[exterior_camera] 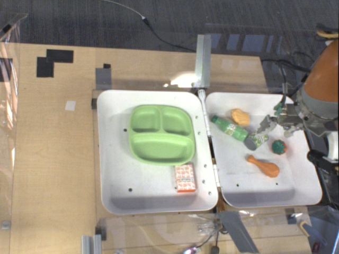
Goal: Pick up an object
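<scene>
In the right bin [296,192] my gripper [275,128] hangs open above the floor, with nothing between its fingers. A dark green ball [278,147] lies just below it. A green bottle [231,128] lies slantwise to its left, its grey end close to the left fingertip [264,125]. A yellow lump [240,116] rests above the bottle. Toward the bin's front lies an orange drumstick-shaped toy [264,166].
The left bin [114,189] holds a light green divided plate [161,134] and a small red and white box [185,178] near its front right corner. A metal post [203,62] stands behind the gap between the bins. The arm's orange band [323,75] looms at the right.
</scene>
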Tool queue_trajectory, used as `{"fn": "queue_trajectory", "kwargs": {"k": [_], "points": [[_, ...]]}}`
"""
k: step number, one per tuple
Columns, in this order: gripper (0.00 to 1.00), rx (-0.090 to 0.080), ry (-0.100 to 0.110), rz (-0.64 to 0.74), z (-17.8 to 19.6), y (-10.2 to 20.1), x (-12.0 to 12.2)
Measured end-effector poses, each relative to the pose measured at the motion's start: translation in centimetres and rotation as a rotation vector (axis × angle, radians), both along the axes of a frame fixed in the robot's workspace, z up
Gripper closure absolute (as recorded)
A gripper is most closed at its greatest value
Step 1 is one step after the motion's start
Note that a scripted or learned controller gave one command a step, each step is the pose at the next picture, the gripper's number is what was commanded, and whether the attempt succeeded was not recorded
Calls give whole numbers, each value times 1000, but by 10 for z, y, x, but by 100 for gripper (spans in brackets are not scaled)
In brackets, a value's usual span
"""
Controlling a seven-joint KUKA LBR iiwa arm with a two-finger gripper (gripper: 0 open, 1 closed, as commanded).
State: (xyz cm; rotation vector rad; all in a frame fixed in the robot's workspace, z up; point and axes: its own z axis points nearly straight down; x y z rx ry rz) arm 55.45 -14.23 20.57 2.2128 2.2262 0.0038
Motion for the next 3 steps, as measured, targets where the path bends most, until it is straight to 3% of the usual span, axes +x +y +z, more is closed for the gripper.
{"fn": "queue_trajectory", "kwargs": {"k": [1,2,3], "points": [[0,-4,-4,506,-107,-3,41],[0,3,22,278,-117,26,107],[0,-7,-10,266,-114,-24,32]]}}
